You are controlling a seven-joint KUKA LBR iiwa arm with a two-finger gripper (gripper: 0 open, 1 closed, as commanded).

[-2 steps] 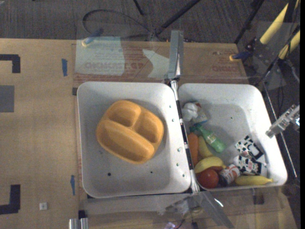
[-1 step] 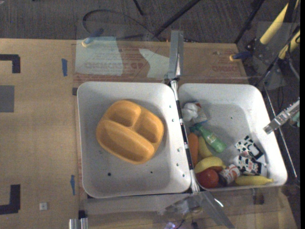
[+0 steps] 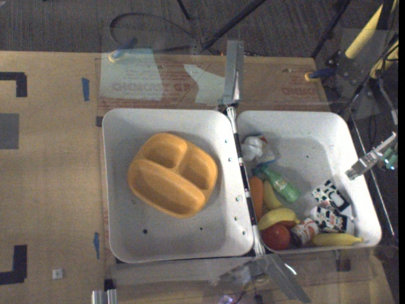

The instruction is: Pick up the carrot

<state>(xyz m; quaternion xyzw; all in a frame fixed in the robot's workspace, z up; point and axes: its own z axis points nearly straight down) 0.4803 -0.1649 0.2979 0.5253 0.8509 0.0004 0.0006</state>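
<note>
The orange carrot [image 3: 256, 196] lies lengthwise along the left wall of the right bin [image 3: 316, 138], between that wall and a yellow banana [image 3: 276, 217]. A green bottle [image 3: 279, 183] rests just to its right. My gripper [image 3: 366, 164] hangs over the right bin's right rim, far from the carrot, with nothing seen in it.
The left bin [image 3: 126, 233] holds a yellow divided plate [image 3: 173, 173]. Also in the right bin are a white crumpled item [image 3: 254, 147], a red tomato [image 3: 276, 236], a small can [image 3: 304, 232], a cow-patterned carton [image 3: 332, 209] and a second banana [image 3: 336, 239].
</note>
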